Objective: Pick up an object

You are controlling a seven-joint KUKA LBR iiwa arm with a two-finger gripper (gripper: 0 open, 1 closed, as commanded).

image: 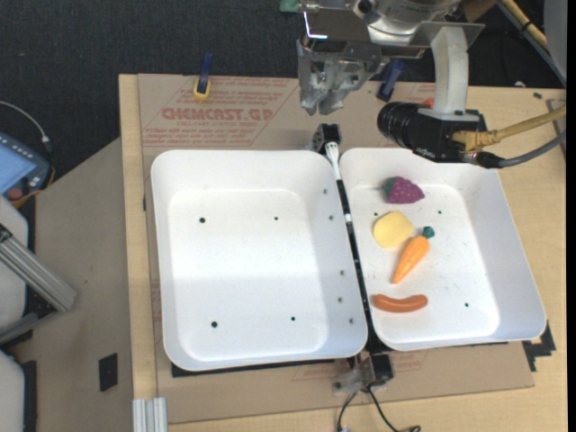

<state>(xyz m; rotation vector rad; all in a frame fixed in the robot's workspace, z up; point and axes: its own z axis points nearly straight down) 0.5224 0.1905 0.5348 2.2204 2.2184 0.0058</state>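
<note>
From my seat at the remote desk, I see the gripper (326, 93) hanging over the brown cardboard sheet (225, 111), just behind the back rims of both bins. The picture is too soft there, so I cannot tell how far it is open or whether it has hold of anything.

Almost straight below it, toward me, a small black clip (328, 137) sits where the two back corners meet. From there the dark seam (347, 228) runs forward between the bins, with their inner rims touching along it.

Everything I could pick lies in the right bin (477, 250), forward and right of the gripper:
- The purple grape bunch (404, 190) is nearest it and has open floor between it and the back wall.
- The yellow piece (393, 229) is just in front of the grapes, near the inner rim.
- The carrot (413, 256) lies tilted with its green tip up, touching or nearly touching the yellow piece.
- The orange sausage (400, 302) lies farthest forward, apart from the carrot and close to the front wall.

The right half of this bin's floor is open white, with good room toward the outer rim.

The left bin (160, 232), forward and left of the gripper, gives wide white floor marked by small dark dots. A blue and yellow clamp (203, 81) stands at the cardboard's back edge, well to the left.
</note>
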